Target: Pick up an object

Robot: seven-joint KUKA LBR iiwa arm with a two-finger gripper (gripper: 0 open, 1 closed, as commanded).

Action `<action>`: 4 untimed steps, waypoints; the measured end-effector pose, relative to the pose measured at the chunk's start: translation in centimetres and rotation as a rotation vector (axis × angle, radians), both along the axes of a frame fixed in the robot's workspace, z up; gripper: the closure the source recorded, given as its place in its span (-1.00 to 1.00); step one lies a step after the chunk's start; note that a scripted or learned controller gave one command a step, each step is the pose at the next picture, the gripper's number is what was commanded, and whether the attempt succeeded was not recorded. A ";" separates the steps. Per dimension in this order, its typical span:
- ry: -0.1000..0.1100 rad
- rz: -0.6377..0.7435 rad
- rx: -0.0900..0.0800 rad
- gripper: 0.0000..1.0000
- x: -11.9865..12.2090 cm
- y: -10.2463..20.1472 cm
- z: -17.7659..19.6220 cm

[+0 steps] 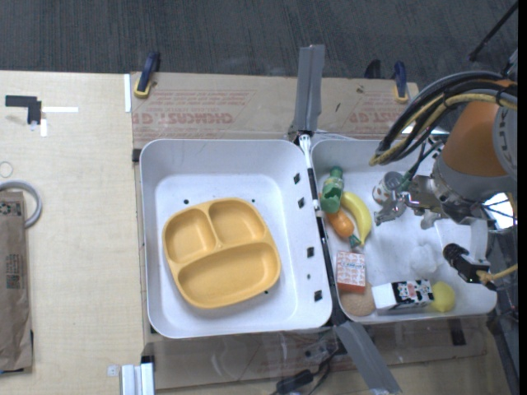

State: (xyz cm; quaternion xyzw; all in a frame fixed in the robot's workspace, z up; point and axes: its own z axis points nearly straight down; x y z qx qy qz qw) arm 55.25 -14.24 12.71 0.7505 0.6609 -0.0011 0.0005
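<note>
A pale wooden surface point(74, 220) carries two white bins; dark carpet point(247, 15) lies beyond. The left bin point(152, 245) holds a yellow divided plate point(221, 252). The right bin point(478, 307) holds a banana point(359, 215), a green bottle point(332, 189) and a small red carton point(351, 271) (near its left wall). The hand point(395, 200) hovers above this bin, gripping nothing; how its parts stand I cannot tell.

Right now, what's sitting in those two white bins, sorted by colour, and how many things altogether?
Yellow: 3, the divided plate, the banana, the small lemon-like fruit
Green: 1, the bottle
Orange: 1, the carrot-like piece
Red and white: 1, the small box
Black and white: 1, the carton
Tan: 1, the round piece
Total: 8
</note>
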 end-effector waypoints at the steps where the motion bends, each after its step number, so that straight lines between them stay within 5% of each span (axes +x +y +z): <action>1: 0.001 0.250 0.000 -1.00 6.0 5.1 6.4; 2: 0.000 0.055 -0.001 -1.00 5.1 2.5 9.6; 3: -0.001 0.140 0.000 -1.00 4.4 2.6 -1.4; 4: -0.001 0.073 0.000 -1.00 9.0 9.4 6.5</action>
